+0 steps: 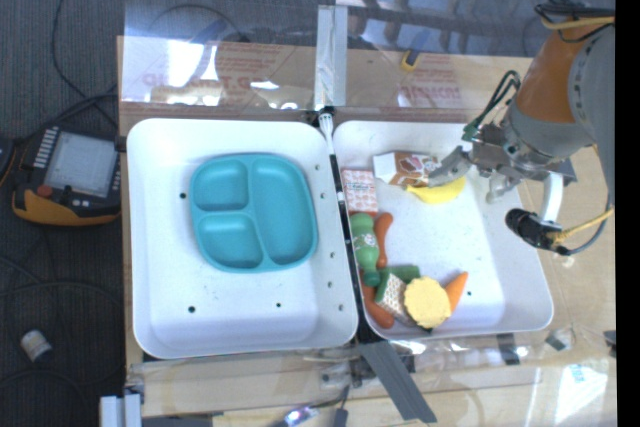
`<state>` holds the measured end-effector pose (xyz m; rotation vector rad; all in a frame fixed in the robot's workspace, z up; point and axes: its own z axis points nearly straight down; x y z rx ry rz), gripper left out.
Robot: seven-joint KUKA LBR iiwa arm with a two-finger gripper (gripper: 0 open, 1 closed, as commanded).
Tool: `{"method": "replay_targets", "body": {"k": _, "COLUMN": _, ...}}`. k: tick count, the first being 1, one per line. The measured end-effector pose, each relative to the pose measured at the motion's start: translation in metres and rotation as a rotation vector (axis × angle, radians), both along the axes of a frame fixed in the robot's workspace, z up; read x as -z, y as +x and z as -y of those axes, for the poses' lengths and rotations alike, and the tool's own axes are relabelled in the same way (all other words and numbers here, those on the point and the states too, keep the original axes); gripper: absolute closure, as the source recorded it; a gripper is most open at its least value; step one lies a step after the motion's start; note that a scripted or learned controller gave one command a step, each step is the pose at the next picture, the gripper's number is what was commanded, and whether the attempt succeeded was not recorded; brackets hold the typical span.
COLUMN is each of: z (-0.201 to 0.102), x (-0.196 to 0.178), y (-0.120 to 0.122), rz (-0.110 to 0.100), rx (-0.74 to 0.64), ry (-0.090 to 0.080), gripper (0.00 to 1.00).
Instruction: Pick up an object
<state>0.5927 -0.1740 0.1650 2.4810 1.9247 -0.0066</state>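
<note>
On the floor at the far left lies a handheld control unit [62, 175] with a grey screen and orange casing. The left bin [160, 315] holds a teal plate [253, 212] with three compartments, lying flat near the bin's middle. The right bin [500, 295] carries its load mostly along its left wall: a small red-and-white packet [358, 189], a green toy vegetable [364, 240], an orange carrot [383, 227], and lower down a round yellow piece [427, 302] with another carrot [455, 287] beside it. Near that bin's far wall sits a brown-and-white wrapper [402, 165], and just right of it a yellow banana [440, 190]. The gripper [462, 163] hangs over the banana's upper right side, close to or touching it; whether it is released or clenched cannot be told. The grey arm with its orange band [550, 90] reaches in from the right.
</note>
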Motion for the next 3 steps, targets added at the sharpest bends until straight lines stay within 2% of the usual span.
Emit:
{"method": "replay_targets", "body": {"k": 1, "z": 0.0257, "x": 0.0433, "y": 0.052, "rz": 0.036, "rx": -0.054, "ry": -0.009, "gripper": 0.0}}
{"method": "replay_targets", "body": {"k": 2, "z": 0.0296, "x": 0.0511, "y": 0.0484, "rz": 0.059, "rx": -0.077, "ry": -0.003, "gripper": 0.0}}
{"method": "replay_targets", "body": {"k": 3, "z": 0.0247, "x": 0.0517, "y": 0.0453, "rz": 0.063, "rx": -0.096, "ry": -0.015, "gripper": 0.0}}
